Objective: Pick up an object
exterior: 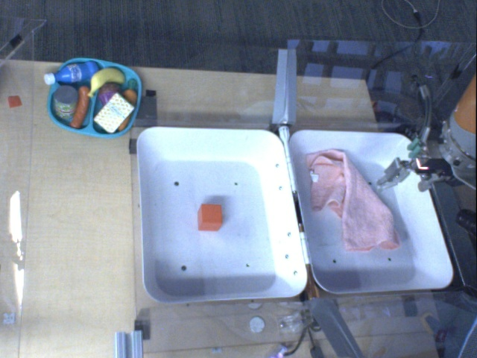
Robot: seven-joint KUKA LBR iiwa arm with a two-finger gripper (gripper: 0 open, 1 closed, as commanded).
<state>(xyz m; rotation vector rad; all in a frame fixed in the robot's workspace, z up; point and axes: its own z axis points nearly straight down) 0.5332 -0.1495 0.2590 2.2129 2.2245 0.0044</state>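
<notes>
I'm reaching in from the right, w/ my gripper [406,171] hanging over the right-hand edge of the right bin [428,271], near its upper corner. One finger [391,174] is sticking out to the left over the bin floor, a second bit is showing just right of it near a small lit spot on my wrist, but from this slant I can't tell whether my jaws are apart or together. Nothing is showing between them. The pink cloth [350,203] is lying crumpled in the same bin, running diagonally from upper left toward lower middle; my finger is pointing toward its right edge, near but apart from it as far as I'm seeing. The orange block [211,217] is sitting by itself around the middle of the left bin [156,274], well apart from me, resting flat on the white floor. The two bins are lying side by side, touching along a metal divider [284,88] that's running up btwn them. On the wooden bench [67,222], off at the far upper left, a blue tray [54,112] is holding toy food: a blue bottle [74,72], a banana [106,78] & a few other bits I'm not making out.
</notes>
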